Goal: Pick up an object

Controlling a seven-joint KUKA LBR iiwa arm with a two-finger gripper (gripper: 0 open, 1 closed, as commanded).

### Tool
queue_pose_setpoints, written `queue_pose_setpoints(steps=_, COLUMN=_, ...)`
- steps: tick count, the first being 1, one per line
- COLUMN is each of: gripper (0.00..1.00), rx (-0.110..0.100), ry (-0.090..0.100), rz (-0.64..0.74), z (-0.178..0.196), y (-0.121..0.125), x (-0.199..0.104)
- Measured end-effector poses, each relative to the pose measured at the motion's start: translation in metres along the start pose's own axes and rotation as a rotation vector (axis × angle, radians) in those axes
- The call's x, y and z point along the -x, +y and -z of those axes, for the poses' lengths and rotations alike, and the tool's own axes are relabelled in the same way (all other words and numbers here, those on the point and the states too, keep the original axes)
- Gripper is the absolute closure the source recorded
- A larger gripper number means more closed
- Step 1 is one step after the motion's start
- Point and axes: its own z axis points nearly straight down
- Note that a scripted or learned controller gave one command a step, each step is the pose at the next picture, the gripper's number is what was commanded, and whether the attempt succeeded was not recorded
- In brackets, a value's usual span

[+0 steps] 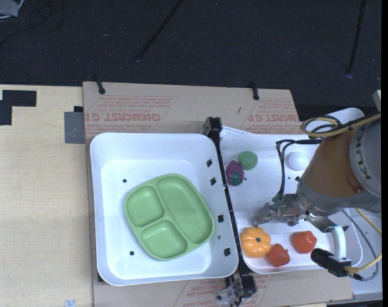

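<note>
Camera view: the bench (pixel 34 190) was pale wood, with flattened cardboard (pixel 181 110) under two white bins. Dark floor with cables ran behind. The left bin (pixel 111 155) held a green divided plate (pixel 168 216), lying flat toward its front right, with bare white floor around it on the left and back. The right bin (pixel 271 147) was crowded: a green ball (pixel 248 160) and a purple fruit (pixel 234 172) sat close together by the black divider (pixel 219 178), and an orange pepper (pixel 255 242), a small red piece (pixel 278 255) and a red tomato (pixel 303 241) lined the front edge. My arm (pixel 338 171) came in from the right over that bin. My gripper (pixel 275 211) sat low just above the orange pepper, not visibly around anything; I couldn't tell how its grip stood. Open floor lay mid-bin, between the purple fruit and the pepper.
</note>
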Motion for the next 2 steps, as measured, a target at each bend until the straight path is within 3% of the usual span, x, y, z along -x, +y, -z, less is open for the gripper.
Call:
queue_pose_setpoints(steps=1, gripper=1.0, rx=0.002, ry=0.0, rz=-0.006, z=0.012, y=0.001, x=0.001)
queue_pose_setpoints(steps=2, gripper=1.0, rx=0.006, ry=-0.002, rz=0.002, z=0.067, y=0.008, x=0.009)
